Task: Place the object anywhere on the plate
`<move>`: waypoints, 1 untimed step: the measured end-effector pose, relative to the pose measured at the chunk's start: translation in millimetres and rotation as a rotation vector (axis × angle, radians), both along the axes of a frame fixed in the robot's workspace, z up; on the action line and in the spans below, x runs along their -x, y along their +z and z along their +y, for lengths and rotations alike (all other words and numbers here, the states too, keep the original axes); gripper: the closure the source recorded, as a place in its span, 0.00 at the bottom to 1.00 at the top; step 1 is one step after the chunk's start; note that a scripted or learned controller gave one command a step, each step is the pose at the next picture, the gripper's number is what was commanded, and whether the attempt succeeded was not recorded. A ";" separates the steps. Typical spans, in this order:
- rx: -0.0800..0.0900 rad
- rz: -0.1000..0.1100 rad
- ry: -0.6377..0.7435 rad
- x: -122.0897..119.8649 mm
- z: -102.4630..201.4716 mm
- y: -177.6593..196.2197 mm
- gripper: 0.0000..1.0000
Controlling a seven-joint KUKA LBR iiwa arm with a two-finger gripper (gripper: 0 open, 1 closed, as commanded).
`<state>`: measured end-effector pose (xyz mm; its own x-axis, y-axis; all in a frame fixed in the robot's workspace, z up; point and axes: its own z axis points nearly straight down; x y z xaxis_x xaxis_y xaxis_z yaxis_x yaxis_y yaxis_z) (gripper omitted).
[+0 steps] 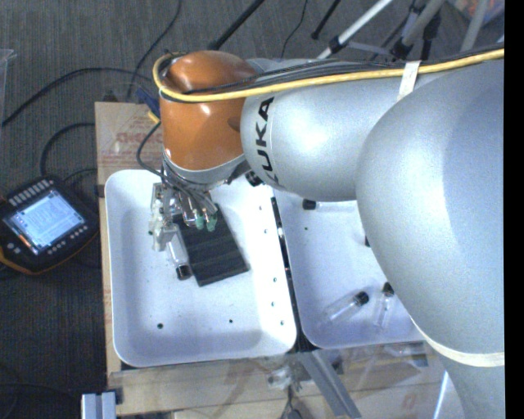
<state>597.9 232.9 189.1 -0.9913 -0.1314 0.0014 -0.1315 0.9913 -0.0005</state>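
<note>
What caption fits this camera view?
Gripper hovering beside a black plate in the left bin.

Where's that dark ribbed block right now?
The dark ribbed block lies in the left bin, near its middle, just below the gripper hanging under the arm's orange band.

Robotics lab: industrial arm [344, 123], teach pendant [42, 225] on floor, loose cables [82, 78], tripod legs [385, 20].
</note>
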 end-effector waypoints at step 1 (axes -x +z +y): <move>-0.006 -0.003 0.582 -56.3 1.1 29.5 1.00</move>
